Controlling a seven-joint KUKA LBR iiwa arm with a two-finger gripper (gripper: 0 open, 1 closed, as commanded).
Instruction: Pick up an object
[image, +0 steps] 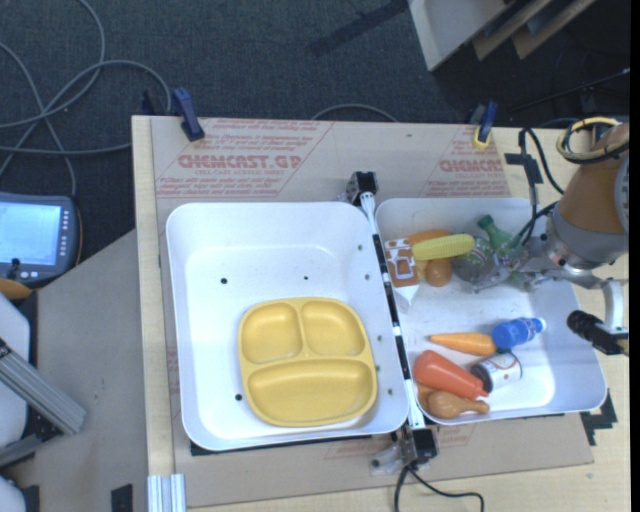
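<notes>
The gripper (487, 272) is down in the right bin (575, 392), at its far end, buried in a small heap of toy food; I cannot tell how it is set, or whether anything is caught in it. Right against it lies a green bottle-shaped piece (493, 233), with a yellow banana-like piece (443, 246) just beyond on the side nearer the left bin, and a small brown rounded piece (437, 272) tucked beneath that. An orange-and-white card (400, 263) leans at the right bin's wall beside them.

Toward the near end of the right bin, well apart from the gripper, sit a blue bottle (517, 331), an orange carrot (462, 342) touching it, a red pepper-like piece (447, 373), a dark-capped small bottle (499, 372) and a tan drumstick shape (452, 404) at the near wall.

The left bin (200, 260) adjoins the right bin and holds a yellow divided plate (307, 361), lying flat toward its near side.
</notes>
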